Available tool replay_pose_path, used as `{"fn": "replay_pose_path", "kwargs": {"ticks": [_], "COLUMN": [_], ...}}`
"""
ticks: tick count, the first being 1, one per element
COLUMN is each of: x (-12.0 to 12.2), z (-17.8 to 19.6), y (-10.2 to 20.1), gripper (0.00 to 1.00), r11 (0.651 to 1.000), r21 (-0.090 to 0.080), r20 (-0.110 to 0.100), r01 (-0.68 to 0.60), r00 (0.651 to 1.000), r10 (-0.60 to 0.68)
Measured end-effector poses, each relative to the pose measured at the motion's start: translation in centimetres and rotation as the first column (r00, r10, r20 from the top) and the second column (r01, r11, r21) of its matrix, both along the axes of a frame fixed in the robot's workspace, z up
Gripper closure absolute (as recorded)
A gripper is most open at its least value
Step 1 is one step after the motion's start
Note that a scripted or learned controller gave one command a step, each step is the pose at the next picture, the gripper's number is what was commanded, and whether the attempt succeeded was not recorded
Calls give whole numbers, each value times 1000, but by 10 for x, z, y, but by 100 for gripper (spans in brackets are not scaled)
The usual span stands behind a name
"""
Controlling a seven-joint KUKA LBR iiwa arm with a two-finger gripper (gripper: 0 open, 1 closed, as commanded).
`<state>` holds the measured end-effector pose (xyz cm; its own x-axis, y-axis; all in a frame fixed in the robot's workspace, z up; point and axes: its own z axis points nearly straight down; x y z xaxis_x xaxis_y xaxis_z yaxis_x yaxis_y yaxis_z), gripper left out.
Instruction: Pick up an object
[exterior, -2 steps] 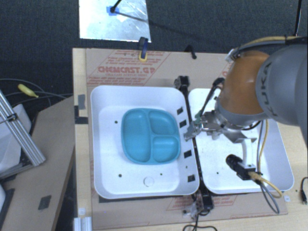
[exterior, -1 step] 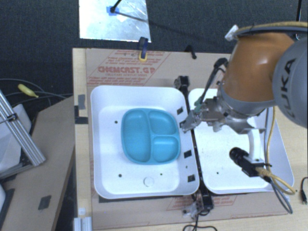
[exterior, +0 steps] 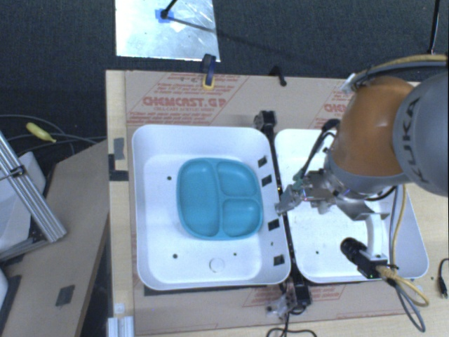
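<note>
A blue divided plate [exterior: 217, 199] with three compartments lies flat in the middle of the left white bin [exterior: 151, 188]. My gripper [exterior: 289, 201] hangs low over the left edge of the right white bin [exterior: 316, 258], close to the black divider between the two bins. It is just right of the plate and apart from it. The grey arm with its orange band [exterior: 372, 128] covers much of the right bin, and the bare bin floor shows below it. Nothing can be seen held at the gripper.
Both bins rest on a cardboard sheet [exterior: 189, 100] printed with red letters. A shiny metal sheet [exterior: 165, 20] lies at the back, with a blue and yellow clamp [exterior: 208, 70] in front of it. An aluminium frame [exterior: 24, 195] stands at the far left.
</note>
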<state>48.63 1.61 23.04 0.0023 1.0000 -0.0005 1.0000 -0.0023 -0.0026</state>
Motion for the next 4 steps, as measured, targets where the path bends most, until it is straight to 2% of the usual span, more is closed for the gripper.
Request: {"fn": "replay_pose_path", "kwargs": {"ticks": [1,2,3,4], "x": [-1,1,1,12], "z": [-49,-35,-13,-48], "y": [-34,-31,30,95], "gripper": [0,100,100,100], "r11": [1000,1000,1000,1000], "r21": [-1,1,3,3], "r20": [-1,7,7,1], "r01": [1,-5,-12,-12], "r00": [1000,1000,1000,1000], "r10": [-1,5,12,12]}}
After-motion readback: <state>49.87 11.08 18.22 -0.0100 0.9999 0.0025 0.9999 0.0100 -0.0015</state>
